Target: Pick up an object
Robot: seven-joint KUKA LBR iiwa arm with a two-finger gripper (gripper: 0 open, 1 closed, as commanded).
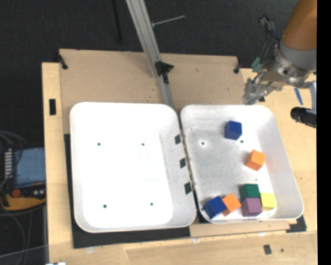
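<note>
Above the right bin's (276,127) far rim, the claw (254,95) hangs, its opening unreadable and apparently empty; crowded corner blocks (251,199) risk a fumbled grasp.

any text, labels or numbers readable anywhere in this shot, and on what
None can be read.
The blocks in the right bin have plain faces.
The blue-and-orange device left of the bench may carry markings, too small and blurred to read.

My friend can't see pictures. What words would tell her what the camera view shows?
A robot arm's gripper hovers above the far edge of the right white bin, which holds seven small coloured blocks, five of them clustered at its near edge. The left white bin sits beside it on a wooden bench.
</note>
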